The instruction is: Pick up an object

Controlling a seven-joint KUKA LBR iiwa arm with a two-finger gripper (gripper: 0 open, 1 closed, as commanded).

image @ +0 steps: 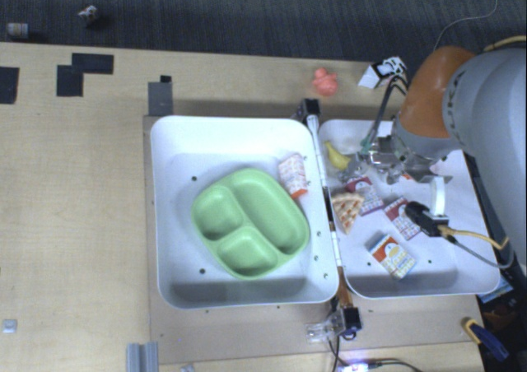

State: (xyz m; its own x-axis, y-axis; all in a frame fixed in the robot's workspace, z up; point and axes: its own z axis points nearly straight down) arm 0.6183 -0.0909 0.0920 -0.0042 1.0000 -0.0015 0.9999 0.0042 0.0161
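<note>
- The right bin (461, 276) holds the pickable clutter; the left bin (165, 197) holds a green tray (247, 222).
- The tool (380, 156) hovers at the right bin's 11 o'clock; its grip state I cannot tell.
- Best target: the banana (336, 155), just beside at 9 o'clock; descend straight, avoiding the wall.

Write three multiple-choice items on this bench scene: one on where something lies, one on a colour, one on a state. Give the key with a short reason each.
1. Where does the divided plate lie?
A. left bin
B. right bin
C. on the bench beside the bins

2. What colour is that plate?
A. red
B. green
C. blue

3. How does the small carton sit?
A. standing on the green plate
B. lifted above the bin
C. lying flat on the right bin's floor

Key:
1 A, it rests inside the left bin.
2 B, its surface is pale green.
3 C, it lies on the white floor of the right bin, below the gripper.
</note>
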